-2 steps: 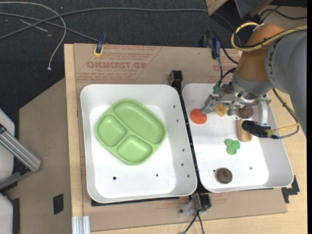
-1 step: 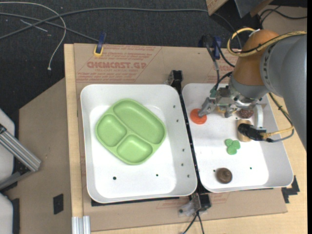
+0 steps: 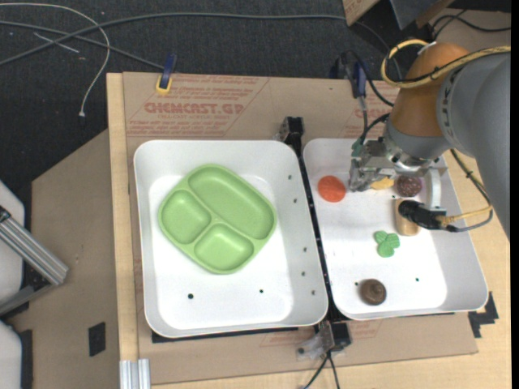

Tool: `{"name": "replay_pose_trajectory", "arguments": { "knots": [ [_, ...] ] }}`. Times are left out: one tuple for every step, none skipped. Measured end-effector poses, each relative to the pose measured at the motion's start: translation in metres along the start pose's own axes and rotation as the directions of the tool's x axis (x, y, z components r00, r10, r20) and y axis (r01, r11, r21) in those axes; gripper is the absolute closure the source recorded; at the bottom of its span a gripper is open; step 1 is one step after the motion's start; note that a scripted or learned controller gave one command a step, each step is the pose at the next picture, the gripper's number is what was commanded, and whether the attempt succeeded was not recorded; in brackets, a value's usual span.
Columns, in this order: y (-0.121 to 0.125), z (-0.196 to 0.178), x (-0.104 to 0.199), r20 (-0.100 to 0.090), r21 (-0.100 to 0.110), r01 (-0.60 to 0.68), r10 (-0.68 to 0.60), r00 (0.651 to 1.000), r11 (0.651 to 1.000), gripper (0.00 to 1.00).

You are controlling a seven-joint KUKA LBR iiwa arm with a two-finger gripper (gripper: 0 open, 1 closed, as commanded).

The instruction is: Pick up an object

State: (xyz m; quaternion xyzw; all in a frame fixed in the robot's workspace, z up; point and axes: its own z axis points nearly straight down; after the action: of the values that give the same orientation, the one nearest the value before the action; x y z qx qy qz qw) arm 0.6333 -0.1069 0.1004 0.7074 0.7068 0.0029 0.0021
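Two white bins [image 3: 162, 241], one green divided plate [image 3: 217, 217], and five small objects: orange [image 3: 331, 189], green [image 3: 386, 243], brown [image 3: 372, 291], maroon [image 3: 408, 185], tan [image 3: 405, 225].

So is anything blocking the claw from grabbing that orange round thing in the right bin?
Nothing visible does. The gripper hangs just right of the orange round piece, with bare white bin floor between them. The green piece lies well clear, lower down.

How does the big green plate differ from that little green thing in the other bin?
The green plate is far larger than the little green thing. The plate is pale green, and the little thing a deeper green. The plate is a rounded tray with three compartments, while the little thing is a small lumpy clump. The plate lies in the left bin, the little thing in the right bin. Both are green and lie apart from the gripper.
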Motion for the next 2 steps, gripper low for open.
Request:
{"name": "replay_pose_trajectory", "arguments": {
  "knots": [
    [0.001,-0.053,-0.01,0.002,0.002,0.001,-0.001,1.0,1.0,1.0],
    [0.003,-0.116,-0.002,0.002,0.0,0.003,-0.003,1.0,1.0,1.0]
  ]
}}
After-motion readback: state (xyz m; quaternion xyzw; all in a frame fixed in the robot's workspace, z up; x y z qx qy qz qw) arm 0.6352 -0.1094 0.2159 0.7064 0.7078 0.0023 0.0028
